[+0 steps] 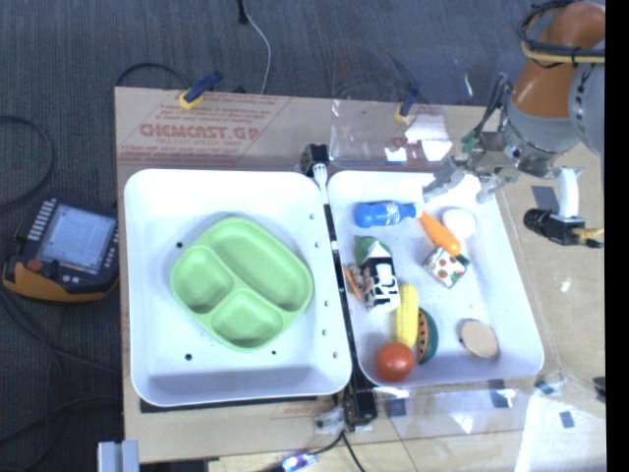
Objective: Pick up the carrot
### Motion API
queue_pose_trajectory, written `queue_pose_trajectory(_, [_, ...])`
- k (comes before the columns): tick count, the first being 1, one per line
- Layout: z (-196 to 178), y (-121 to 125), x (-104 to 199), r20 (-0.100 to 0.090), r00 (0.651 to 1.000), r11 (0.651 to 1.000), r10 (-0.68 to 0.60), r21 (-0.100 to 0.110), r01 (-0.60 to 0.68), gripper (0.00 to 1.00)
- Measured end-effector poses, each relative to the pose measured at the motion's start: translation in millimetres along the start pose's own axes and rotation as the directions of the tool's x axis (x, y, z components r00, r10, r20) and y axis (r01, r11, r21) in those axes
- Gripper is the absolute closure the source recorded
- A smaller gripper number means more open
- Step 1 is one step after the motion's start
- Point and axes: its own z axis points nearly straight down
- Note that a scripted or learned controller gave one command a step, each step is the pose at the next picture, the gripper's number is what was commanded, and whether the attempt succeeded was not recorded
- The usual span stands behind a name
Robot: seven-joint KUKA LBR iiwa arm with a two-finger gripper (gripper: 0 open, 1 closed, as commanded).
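The carrot (439, 232) is a small orange piece lying at a slant in the upper part of the right bin (511, 264). It lies beside a white round object (459, 221) and just above a patterned cube (445, 267). My gripper (460, 185) hangs over the bin's far right corner, a little above and behind the carrot. Its fingers are spread open with nothing between them. The grey arm with its orange band (550, 87) comes in from the upper right.
The right bin also holds a blue bottle (385, 213), a black-and-white toy (379, 279), a corn cob (406, 308), a watermelon slice (426, 334), a tomato (395, 361) and a round biscuit (479, 338). A green divided plate (241, 280) lies in the left bin (147, 214).
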Motion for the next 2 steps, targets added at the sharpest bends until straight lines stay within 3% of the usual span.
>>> queue_pose_trajectory(1, [113.0, -18.9, -32.1, -0.001, 0.995, 0.995, 0.096, -0.006, -0.096, 0.0])
queue_pose_trajectory(2, [105.8, -19.7, -30.7, -0.002, 0.996, 0.996, 0.094, -0.002, -0.094, 1.0])
